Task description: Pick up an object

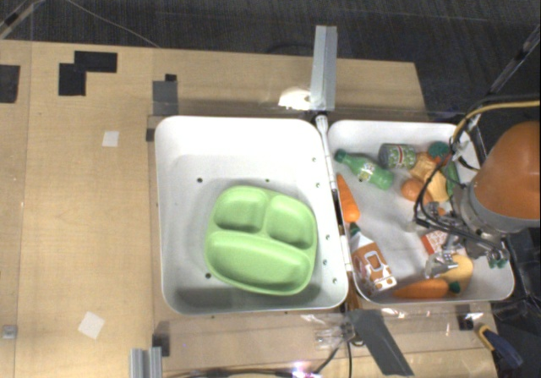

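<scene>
Taking the green plate (262, 239) as the landmark: it lies face up in the left bin (182, 199), alone there, so it looks like a thing set aside rather than a target. Well to its right, past the divider, the right bin (397, 216) carries the clutter. Nearest the viewer lies a carrot (418, 288) along the bin's front wall, with a small box (373, 268) just left of it.

The pincer (445, 260) hangs low over that front right corner, just above the carrot and beside a yellow piece (461, 265). Whether it is spread or pressed together cannot be told, since cables and the wrist hide it.

Its low position suggests a pick is being tried among these things. Farther back, a second carrot (347, 199) lies along the divider, and a green bottle (365, 169) and a dark jar (399, 154) rest against the far wall.

All of it sits on the wooden tabletop (76, 224).
</scene>
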Controlling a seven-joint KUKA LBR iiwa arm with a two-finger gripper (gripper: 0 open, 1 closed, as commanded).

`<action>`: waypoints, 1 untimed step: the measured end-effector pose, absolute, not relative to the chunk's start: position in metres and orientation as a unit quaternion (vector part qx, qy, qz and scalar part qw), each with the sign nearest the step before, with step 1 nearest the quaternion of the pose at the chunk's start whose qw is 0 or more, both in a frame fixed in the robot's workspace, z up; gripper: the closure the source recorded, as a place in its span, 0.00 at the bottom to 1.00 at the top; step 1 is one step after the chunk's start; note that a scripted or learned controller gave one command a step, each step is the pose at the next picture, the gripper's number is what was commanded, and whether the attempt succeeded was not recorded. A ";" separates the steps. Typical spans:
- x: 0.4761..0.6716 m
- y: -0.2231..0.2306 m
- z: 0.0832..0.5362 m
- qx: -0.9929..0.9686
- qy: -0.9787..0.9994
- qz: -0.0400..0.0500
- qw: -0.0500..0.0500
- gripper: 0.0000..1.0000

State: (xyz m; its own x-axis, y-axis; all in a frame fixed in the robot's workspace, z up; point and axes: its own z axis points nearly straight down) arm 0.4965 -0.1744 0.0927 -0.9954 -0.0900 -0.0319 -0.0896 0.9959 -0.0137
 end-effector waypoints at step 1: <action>0.509 -0.155 0.092 -0.172 0.985 -0.005 0.010 0.00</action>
